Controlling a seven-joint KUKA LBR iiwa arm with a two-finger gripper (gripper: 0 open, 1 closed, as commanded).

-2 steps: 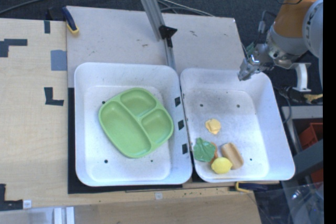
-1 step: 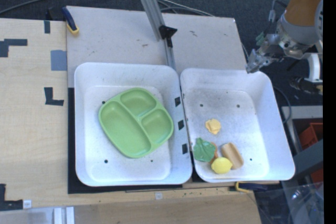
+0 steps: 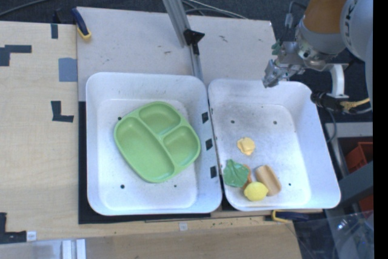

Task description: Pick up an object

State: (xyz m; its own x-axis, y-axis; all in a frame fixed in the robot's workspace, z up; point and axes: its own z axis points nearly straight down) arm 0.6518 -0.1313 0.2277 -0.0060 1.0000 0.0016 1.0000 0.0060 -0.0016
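The gripper [image 3: 271, 79] is held above the right bin's [image 3: 303, 124] far rim, apparently staged for descent; its state cannot be told.

1. No word, number, brand or sign can be read anywhere in the camera view.
2. The worktop [image 3: 36, 130] carries dark angular tape marks on its left part; they are plain shapes, not letters.
3. The green divided plate [image 3: 157, 141] in the left bin [image 3: 97, 130] has a plain surface with no print.
4. The right bin [image 3: 315, 130] shows dark specks and scuffs, none forming characters.
5. The small items in it, a yellow lemon-like piece [image 3: 256, 191] among them, bear no legible label.
6. The arm's orange band [image 3: 330, 3] shows no readable marking at this size.
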